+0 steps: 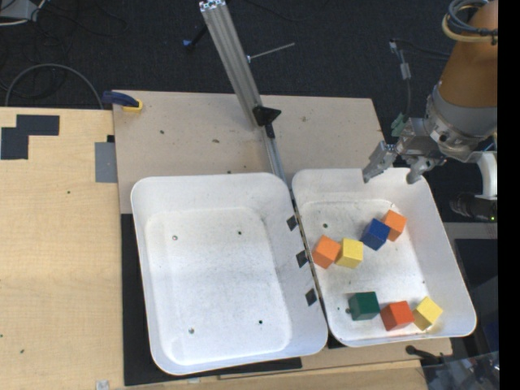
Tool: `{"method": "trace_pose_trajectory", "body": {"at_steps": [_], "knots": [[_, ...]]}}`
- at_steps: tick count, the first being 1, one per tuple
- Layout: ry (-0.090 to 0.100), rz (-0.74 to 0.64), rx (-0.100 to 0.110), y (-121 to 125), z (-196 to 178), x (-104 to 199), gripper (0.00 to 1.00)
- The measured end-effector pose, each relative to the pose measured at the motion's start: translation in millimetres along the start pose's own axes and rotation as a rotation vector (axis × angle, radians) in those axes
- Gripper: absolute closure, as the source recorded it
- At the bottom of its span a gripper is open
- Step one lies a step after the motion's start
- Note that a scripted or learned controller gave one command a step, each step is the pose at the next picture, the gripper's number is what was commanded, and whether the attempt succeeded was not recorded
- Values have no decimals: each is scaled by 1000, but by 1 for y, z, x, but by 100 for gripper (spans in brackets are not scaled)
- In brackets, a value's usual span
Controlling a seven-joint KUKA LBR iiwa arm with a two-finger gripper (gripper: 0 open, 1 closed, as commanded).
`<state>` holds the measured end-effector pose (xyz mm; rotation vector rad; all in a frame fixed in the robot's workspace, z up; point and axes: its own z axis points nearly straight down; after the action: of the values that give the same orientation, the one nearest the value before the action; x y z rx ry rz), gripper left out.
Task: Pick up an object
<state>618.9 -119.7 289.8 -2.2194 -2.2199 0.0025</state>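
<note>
We are observing the gripper [399,163] hanging over the far edge of the right bin [455,275], near its far right corner; its two fingers are standing apart, spread open, and we are seeing nothing between them. The arm [467,80], with its orange band, is reaching in from the right.

All the objects are lying in the right bin; near its middle we are recording an orange cube [326,251] touching a yellow cube [351,253]; just beyond them a blue cube [375,233] is sitting against a second orange cube [395,223]. Along the near edge we are noting a green cube [363,305], a red cube [396,314] and a second yellow cube [428,312] toward the near right corner; the red and yellow ones are touching. The gripper is standing well apart from every cube.

The left bin [162,218] is lying beside the right one, their inner edges touching.
</note>
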Motion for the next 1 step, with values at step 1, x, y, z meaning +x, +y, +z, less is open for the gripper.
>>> {"method": "trace_pose_trajectory", "body": {"at_steps": [1], "knots": [[1, -1, 1, 0, -10, 0, 100]]}}
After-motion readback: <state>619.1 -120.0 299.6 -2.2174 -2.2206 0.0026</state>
